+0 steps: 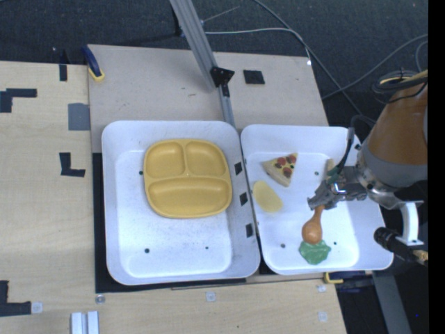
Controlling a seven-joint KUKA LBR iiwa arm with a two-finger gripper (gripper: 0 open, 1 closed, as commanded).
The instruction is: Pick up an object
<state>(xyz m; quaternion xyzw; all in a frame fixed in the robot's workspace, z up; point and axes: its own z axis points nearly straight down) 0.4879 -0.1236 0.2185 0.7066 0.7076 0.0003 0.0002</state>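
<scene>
Gripper point(324, 199) hangs low inside the right bin point(361, 252), above the upper end of a toy drumstick point(314, 227); whether it grips anything I cannot tell. Beside the drumstick lie a green piece point(314, 252), a pizza slice point(281, 168) and a pale yellow piece point(268, 197).

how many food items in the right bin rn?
4 visible: pizza slice near the back, pale yellow piece in front of it by the left wall, drumstick below the gripper, green piece at the front. The arm may hide more.
</scene>
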